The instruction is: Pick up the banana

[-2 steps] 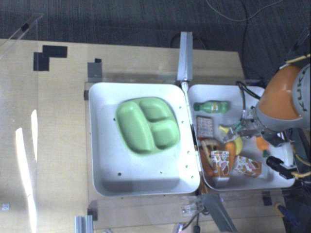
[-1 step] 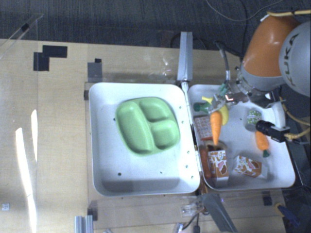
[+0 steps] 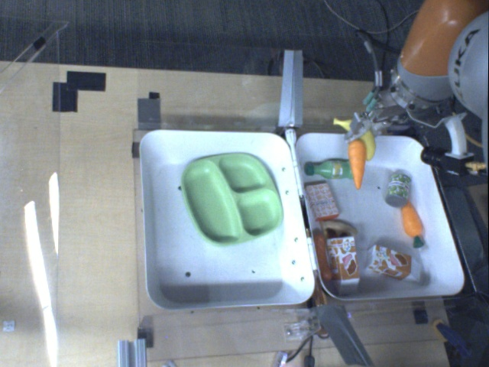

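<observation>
Cannot tell end effector open or closed. Just beneath it: banana touching carrot. Center on banana alone, clear of carrot; lift straight.

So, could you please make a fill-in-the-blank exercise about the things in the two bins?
1. In this view, the green plate lies to the ___ of the bottle.
2. The plate has ___ compartments.
3. The yellow banana, just below the end effector, shows beside an orange ___.
Missing words: left; three; carrot.
</observation>
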Action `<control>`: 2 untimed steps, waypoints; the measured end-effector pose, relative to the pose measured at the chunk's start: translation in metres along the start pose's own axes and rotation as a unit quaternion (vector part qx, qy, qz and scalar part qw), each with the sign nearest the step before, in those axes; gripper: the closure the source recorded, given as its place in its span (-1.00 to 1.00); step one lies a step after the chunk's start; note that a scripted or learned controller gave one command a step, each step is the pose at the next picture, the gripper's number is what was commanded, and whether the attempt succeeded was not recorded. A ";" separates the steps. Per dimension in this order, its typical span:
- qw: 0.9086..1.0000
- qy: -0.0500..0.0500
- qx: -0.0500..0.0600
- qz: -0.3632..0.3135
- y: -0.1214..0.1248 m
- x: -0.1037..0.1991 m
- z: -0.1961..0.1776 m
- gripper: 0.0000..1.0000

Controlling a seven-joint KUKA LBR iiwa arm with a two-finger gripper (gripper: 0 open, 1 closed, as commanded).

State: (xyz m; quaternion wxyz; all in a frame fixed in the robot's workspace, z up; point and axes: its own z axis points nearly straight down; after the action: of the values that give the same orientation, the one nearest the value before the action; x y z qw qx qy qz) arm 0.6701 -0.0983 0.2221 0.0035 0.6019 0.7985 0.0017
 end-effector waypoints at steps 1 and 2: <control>0.999 -0.001 -0.001 0.032 0.004 0.009 -0.135 1.00; 1.000 0.001 0.002 0.004 0.008 0.031 0.010 1.00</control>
State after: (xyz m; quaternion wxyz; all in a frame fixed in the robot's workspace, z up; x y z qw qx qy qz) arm 0.6696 -0.0657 0.2123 0.0017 0.6052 0.7961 0.0011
